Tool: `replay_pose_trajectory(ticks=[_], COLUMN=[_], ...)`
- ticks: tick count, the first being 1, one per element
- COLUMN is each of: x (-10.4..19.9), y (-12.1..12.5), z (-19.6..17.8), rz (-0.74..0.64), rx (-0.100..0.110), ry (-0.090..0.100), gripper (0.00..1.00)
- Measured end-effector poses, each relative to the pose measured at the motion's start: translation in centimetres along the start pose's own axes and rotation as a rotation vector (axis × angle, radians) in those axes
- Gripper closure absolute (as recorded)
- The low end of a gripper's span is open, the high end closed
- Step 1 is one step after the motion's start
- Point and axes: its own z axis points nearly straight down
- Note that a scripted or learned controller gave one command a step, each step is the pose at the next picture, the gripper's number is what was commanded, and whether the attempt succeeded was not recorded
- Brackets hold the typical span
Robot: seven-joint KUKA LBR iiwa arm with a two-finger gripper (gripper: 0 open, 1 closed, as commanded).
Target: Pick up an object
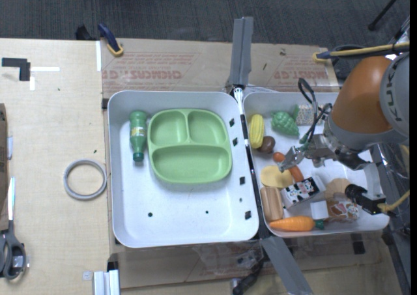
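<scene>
My gripper (291,159) hangs low over the middle of the right bin (326,94), reaching in from the right under the orange band. Just beneath and beside it lie a yellow wedge (276,177), a small orange piece (296,173) and a black-and-white box (301,191). Further back in this bin are a corn cob (257,131), a green bumpy toy (285,122) and a brown ball (267,145). Along its front edge lie a tan cylinder (272,204) and a carrot (294,224). I see nothing gripped.
The left bin (189,222) holds a green divided plate (190,145) and a green bottle (137,134). On the bench to the left lie a tape ring (85,178) and scissors (10,252). A blue clamp (111,39) sits at the back.
</scene>
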Motion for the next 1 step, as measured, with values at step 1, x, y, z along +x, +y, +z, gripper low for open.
replay_pose_trajectory(ticks=[1], x=[0.55], y=[2.12], z=[2.66], rz=[0.025], rx=[-0.001], ry=[0.0], gripper=[0.0])
